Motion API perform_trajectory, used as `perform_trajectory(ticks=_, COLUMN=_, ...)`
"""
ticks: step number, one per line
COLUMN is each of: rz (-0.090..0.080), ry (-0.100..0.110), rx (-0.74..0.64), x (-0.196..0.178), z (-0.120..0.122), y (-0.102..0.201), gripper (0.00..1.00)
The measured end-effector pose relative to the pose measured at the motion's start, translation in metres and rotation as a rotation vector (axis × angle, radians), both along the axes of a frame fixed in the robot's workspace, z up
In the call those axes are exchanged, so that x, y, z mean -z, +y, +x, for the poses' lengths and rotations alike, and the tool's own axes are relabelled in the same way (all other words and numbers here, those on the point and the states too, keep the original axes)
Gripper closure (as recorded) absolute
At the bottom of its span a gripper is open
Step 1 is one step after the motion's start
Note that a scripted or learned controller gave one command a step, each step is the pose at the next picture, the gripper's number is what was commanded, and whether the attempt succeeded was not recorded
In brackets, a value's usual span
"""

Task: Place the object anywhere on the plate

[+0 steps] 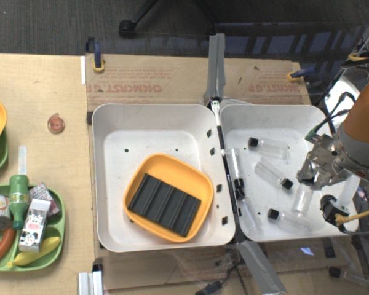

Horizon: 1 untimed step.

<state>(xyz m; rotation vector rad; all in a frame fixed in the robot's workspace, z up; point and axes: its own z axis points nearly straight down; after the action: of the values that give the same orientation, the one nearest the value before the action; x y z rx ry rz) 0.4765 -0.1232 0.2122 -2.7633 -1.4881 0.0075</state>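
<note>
Looking down from the one camera, two white bins sit side by side on the tabletop (37, 85), and each serves a purpose. The left bin (104, 165) carries the plate (149, 168), an orange square dish lying tilted toward the lower right, with a black ridged block (165, 205) already resting on it, so free surface for a placement is confined to the rim and the upper corner. The right bin (234, 118) is the supply side: several clear vials (272, 145) with black caps lie scattered flat across its floor, well apart from the plate and divided from it by the bins' adjoining walls. The gripper (312, 176) hangs low over the right part of that bin, just beside a vial (300, 200) near its tip, which suggests a pick is being attempted there. Whether its fingers are spread or pressed together cannot be told; metal parts and cabling mask them, and no vial is visibly between them. Judged on this evidence, the object lies in the right bin and no transfer has begun. Toy food on a green tray (55, 238) at far left plays no part.
</note>
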Motion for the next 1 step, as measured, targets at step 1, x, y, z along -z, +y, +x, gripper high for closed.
perform_trajectory(ticks=1, rz=0.001, ry=-0.001, rx=-0.195, x=0.0188, z=0.0007, y=0.0459, gripper=1.0)
